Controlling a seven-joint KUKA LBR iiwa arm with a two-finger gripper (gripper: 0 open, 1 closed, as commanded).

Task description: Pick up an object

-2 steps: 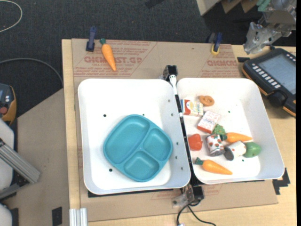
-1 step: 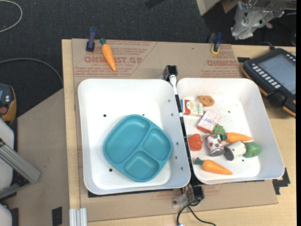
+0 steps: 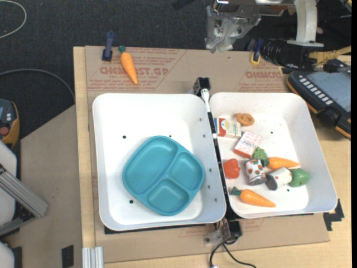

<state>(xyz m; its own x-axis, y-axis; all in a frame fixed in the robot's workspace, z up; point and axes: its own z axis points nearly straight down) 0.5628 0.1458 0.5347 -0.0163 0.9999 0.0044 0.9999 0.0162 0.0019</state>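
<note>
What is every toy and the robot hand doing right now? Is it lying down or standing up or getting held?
gripper: up above the bench, behind the bins, holding nothing.
blue tray: lying flat in the left bin.
carrot on the cardboard: lying outside the bins.
carrot at the front: lying in the right bin.
red-and-white carton: lying flat.
pretzel: lying flat.
small can: tipped on its side.

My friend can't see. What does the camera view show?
The gripper hangs above the bench, beyond two white bins. The right bin holds toy food, including carrots; the left bin holds a blue divided plate.
</note>
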